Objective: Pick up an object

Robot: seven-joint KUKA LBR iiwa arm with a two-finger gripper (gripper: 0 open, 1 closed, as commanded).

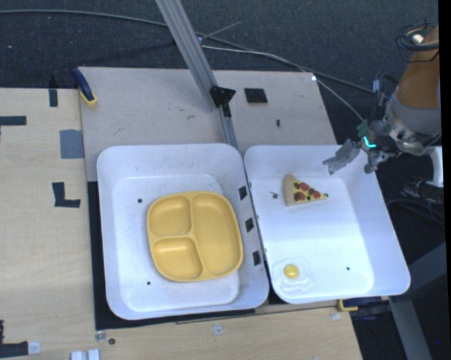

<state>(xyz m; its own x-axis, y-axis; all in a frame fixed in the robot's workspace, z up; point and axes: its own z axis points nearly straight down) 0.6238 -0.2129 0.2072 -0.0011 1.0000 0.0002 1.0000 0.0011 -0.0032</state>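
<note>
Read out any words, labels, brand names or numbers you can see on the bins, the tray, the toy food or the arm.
None can be read.
Yellow divided tray: plain, no print.
Pizza slice and fried egg: no text.
Left bin and right bin: unmarked white.
Arm near the gripper: any marking is too small and blurred to tell.

Even overhead light, faint shadows, mild glare on bins (173, 159); perhaps slightly soft

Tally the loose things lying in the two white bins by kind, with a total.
Yellow divided plate, left bin: 1
Toy pizza slice, right bin: 1
Toy fried egg, right bin: 1
Total: 3
</note>
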